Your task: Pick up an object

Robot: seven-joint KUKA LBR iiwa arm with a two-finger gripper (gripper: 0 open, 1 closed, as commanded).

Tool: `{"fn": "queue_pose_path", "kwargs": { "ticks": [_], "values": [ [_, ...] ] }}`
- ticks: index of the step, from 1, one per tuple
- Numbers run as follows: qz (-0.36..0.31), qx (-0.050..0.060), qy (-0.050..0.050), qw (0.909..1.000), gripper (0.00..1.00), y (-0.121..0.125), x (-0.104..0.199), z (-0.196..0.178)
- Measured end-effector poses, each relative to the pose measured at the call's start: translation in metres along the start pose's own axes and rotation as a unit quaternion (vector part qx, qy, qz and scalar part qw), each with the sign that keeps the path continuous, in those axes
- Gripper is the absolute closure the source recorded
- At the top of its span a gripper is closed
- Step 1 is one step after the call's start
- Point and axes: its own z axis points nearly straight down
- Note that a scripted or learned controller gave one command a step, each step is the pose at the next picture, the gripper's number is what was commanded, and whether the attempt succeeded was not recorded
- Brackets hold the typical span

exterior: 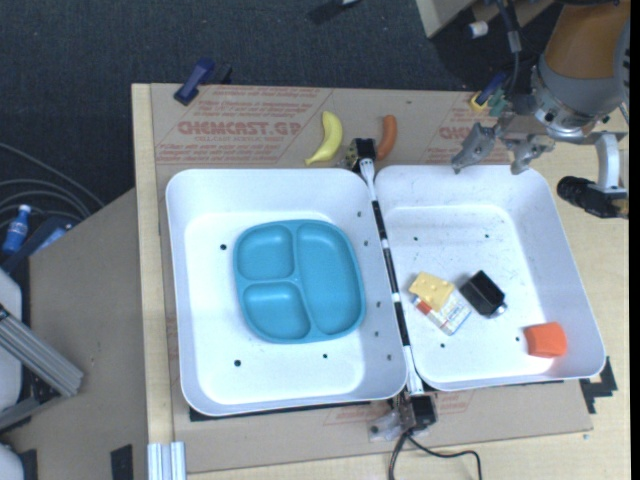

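My gripper [497, 156] hangs open above the far edge of the right bin [455, 193], with nothing between its fingers. Well nearer the front of that bin lie a yellow wedge like cheese [431, 288] on a small white packet [447, 313], a black block [484, 293] just right of them, and an orange block [546, 340] near the front right corner. All of these lie apart from the gripper.
The left bin [200, 218] holds a blue divided plate [298, 280]. Behind the bins on the bench lie a banana [326, 138] and an orange carrot-like item [386, 135]. A blue object [193, 83] sits at the bench's far left corner.
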Motion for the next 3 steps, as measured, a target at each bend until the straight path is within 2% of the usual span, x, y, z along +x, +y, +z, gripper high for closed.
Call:
{"fn": "queue_pose_path", "kwargs": {
  "ticks": [1, 2, 3],
  "values": [
    [0.0, -0.001, 0.0, 1.0, 0.0, 0.012, -0.001, 0.156],
    [0.0, -0.002, -0.001, 1.0, 1.0, 0.013, 0.0, 0.145],
    [0.0, -0.002, -0.001, 1.0, 0.0, 0.013, 0.0, 0.145]
  ]
}}
